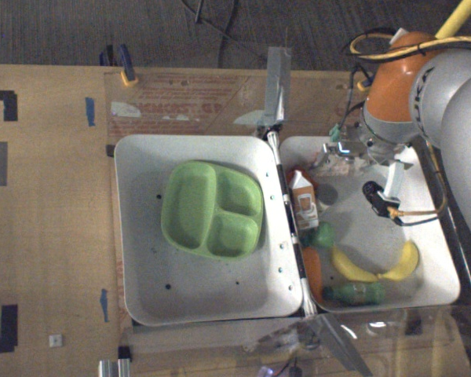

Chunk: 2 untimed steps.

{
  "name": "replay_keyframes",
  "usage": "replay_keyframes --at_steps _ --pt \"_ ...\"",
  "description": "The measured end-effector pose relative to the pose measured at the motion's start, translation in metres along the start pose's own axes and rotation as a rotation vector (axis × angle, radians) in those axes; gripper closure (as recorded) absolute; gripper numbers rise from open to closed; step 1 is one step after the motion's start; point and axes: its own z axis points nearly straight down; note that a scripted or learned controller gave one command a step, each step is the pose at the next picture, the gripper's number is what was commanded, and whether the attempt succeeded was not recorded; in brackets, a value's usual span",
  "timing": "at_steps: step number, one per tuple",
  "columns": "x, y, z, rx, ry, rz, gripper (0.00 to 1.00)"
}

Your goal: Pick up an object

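The gripper (pixel 347 152) hovers over the far end of the right bin (pixel 436 289), though I cannot tell its state from here. Near it, a curved yellow banana (pixel 374 268) lies unheld, right of a small carton (pixel 303 199).

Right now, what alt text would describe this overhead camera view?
A grey and orange robot arm reaches over the right bin, which holds a banana, a small carton and other toy food. The left bin holds a green divided plate.
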Motion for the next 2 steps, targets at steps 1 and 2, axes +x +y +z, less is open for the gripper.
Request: replay_keyframes --at_steps 1,2 --pt "0.0 0.001 -0.011 -0.003 0.0 0.001 1.0" --pt "0.07 -0.002 -0.09 -0.002 0.0 -0.261 1.0"
